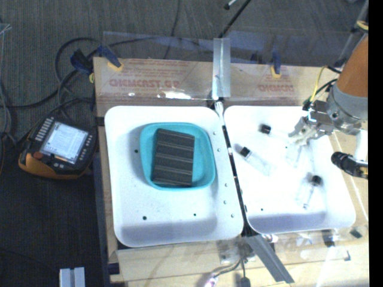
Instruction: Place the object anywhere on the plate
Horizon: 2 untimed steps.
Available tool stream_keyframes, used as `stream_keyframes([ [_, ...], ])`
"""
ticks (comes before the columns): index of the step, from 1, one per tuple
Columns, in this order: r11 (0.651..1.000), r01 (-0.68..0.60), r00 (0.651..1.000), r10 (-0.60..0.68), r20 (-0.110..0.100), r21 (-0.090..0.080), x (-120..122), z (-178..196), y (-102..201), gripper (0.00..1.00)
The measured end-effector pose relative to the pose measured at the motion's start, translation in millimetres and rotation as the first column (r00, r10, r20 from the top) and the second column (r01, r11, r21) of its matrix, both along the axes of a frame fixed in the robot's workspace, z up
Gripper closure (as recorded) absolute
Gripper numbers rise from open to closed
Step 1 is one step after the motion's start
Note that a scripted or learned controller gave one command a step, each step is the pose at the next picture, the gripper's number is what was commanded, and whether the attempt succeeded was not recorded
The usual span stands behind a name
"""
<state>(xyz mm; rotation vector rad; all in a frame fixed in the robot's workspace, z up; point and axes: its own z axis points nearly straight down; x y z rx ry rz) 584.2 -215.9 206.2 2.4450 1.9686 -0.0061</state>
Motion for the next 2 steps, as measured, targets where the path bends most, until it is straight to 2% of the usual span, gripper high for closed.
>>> stream_keyframes([
  [1,1.0,0.0,1.0,0.0,0.0,0.0,0.0,0.0,0.0,0.0],
  [2,0.984,-0.178,0.984,0.178,0.003,0.001,-58.4,132.2,6.0,0.0],
])
